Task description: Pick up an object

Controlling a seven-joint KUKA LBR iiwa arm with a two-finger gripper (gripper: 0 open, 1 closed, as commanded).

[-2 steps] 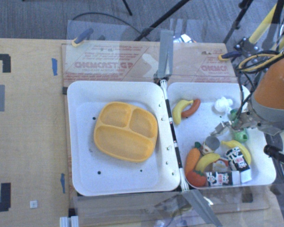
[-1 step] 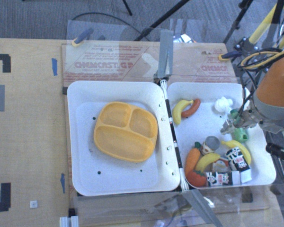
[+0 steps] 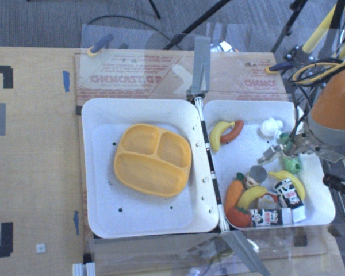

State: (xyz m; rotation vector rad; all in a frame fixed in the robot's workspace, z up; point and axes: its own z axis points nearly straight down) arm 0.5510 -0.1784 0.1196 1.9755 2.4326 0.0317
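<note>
Nearest pile: we see a heap at the front of the right bin (image 3: 328, 211), with a black-and-white box (image 3: 270, 217) lying flat along the front wall, a carrot (image 3: 234, 193), a red piece (image 3: 237, 217) and a yellow banana (image 3: 254, 195) leaning on one another.
Why it lies so: we judge these things were tipped in loosely, since they overlap and rest against the wall.
Hand (image 3: 274, 152): we see it low over the middle of the right bin, reaching in from the right under the orange band; we cannot tell whether it is apart or together, and nothing shows clamped in it.
Task's thing: any toy in the right bin will do; closest to the hand are a grey cylinder (image 3: 257, 172) just below it and a green piece (image 3: 292, 164) beside it.
Others around: a second banana (image 3: 291, 179), a small patterned carton (image 3: 287, 192), a white lump (image 3: 270, 127), and a banana touching a red sausage (image 3: 225, 132) near the back.
In the way: we judge crowding the main trouble, neighbours touching most targets.
Left bin (image 3: 98, 171): it holds a yellow divided plate (image 3: 153, 160), well apart from the hand.
Worktop (image 3: 34, 154): plain wood with tape marks.
</note>
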